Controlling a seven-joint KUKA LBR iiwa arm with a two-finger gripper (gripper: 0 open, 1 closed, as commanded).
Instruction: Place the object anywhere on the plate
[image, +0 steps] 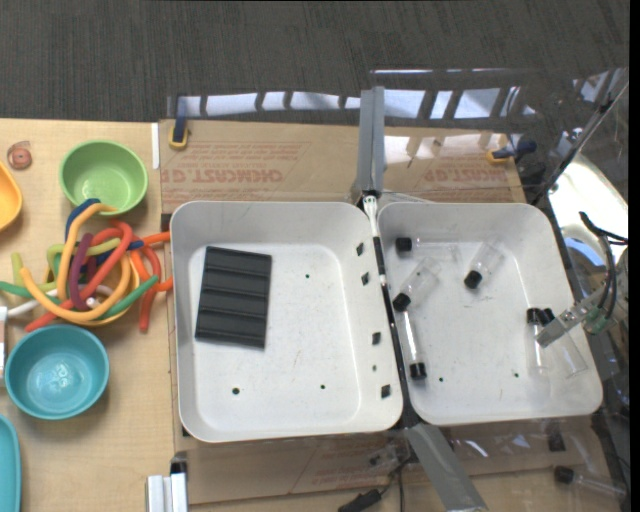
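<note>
Four clear, black-capped vials, all lying in the right bin (480, 350), none on the plate. Top vial (405, 243) close to the bin's left wall, near the back. Mid vial (418, 286) just below it, tilted, cap toward the left wall. Right vial (482, 266) nearer the bin's centre, also tilted, cap at its lower end. Long vial (409, 340) stretched along the left wall, cap at the near end.

End effector (562, 328) low over the right side of the same bin, by the right rim, well apart from all four vials. Open or closed? Cannot tell from here.

Across the divide, in the left bin (300, 350): the plate (233, 297), black and ribbed, flat near the left wall. Plate and vials in separate bins, well apart.

Under both bins, a sheet of cardboard (240, 160). Further left on the bench (40, 135): a green bowl (103, 177) at the back, a blue bowl (57, 370) toward the front, and between them a tangle of coloured cords (95, 275), touching the green bowl.
</note>
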